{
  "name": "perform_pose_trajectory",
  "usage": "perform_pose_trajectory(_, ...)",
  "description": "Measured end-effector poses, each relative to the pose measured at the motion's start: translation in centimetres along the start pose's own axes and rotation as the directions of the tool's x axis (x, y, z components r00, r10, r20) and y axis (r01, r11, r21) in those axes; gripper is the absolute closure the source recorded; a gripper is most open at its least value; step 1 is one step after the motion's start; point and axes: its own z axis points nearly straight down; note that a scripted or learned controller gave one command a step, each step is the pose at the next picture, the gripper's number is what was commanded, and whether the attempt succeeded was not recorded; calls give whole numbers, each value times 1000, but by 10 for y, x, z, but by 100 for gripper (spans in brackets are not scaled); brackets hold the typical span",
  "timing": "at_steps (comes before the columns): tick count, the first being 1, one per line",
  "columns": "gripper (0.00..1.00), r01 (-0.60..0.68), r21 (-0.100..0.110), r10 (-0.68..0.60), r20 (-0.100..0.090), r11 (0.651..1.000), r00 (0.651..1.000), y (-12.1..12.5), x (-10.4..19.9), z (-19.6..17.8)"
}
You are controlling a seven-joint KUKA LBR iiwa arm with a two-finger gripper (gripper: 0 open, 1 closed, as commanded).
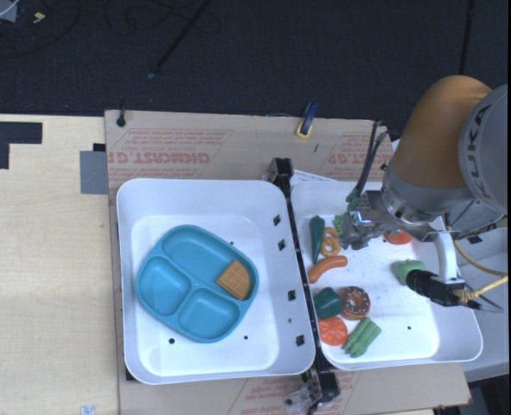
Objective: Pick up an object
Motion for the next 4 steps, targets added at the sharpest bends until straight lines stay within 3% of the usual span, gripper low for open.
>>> perform_pose_trajectory(1,100,-1,-1,1,0,1000,1000,9,31,-2)
perform_pose_trajectory(2,100,-4,-1,4,2,1000,1000,10,19,-3)
perform_pose_trajectory(4,100,0,-2,0,1,1000,1000,23,23,-5)
